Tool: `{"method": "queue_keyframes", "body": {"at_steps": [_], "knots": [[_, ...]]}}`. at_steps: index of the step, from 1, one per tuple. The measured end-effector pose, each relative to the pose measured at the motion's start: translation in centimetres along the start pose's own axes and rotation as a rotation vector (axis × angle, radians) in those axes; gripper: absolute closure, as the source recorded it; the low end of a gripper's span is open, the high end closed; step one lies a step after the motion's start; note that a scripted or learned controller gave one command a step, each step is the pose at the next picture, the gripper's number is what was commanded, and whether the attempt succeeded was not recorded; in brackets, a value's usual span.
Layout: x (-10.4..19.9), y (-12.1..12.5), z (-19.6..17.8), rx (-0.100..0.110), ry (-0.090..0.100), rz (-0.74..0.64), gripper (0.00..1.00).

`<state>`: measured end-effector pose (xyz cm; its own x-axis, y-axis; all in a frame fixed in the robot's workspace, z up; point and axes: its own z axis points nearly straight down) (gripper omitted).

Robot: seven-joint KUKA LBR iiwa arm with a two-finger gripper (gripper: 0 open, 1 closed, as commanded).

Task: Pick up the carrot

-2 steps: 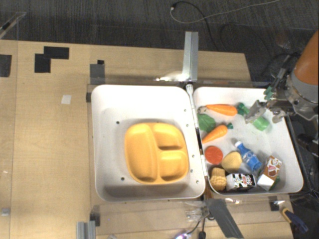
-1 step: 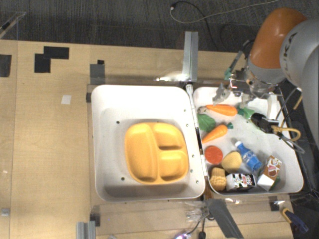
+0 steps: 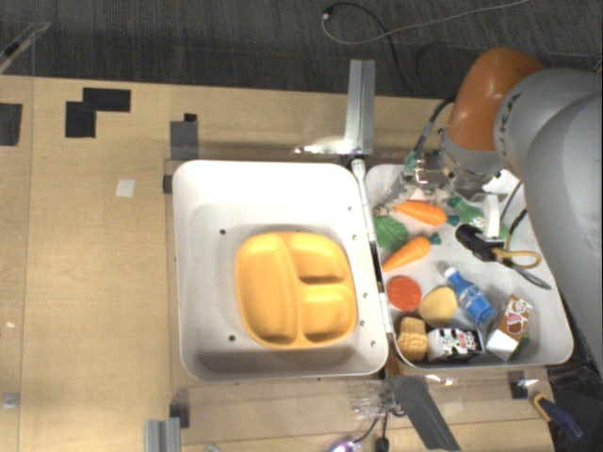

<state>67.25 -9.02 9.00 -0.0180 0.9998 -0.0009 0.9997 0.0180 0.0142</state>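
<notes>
The two shallow white bins looked like smooth matt plastic, the yellow sectioned tray and the orange carrot had a soft plastic sheen, the pale bench top showed wood grain, and the upright post was brushed metal.
</notes>
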Motion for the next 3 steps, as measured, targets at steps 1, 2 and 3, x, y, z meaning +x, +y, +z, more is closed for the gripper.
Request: {"method": "queue_keyframes", "body": {"at_steps": [1, 2, 3], "knots": [[-4.0, -1.8, -0.1, 0.001, -0.001, -0.242, 0.00], [-3.7, -0.5, 0.0, 0.017, 0.000, -0.413, 0.00], [-3.4, -0.1, -1.1, 0.003, -0.003, -0.419, 1.00]]}}
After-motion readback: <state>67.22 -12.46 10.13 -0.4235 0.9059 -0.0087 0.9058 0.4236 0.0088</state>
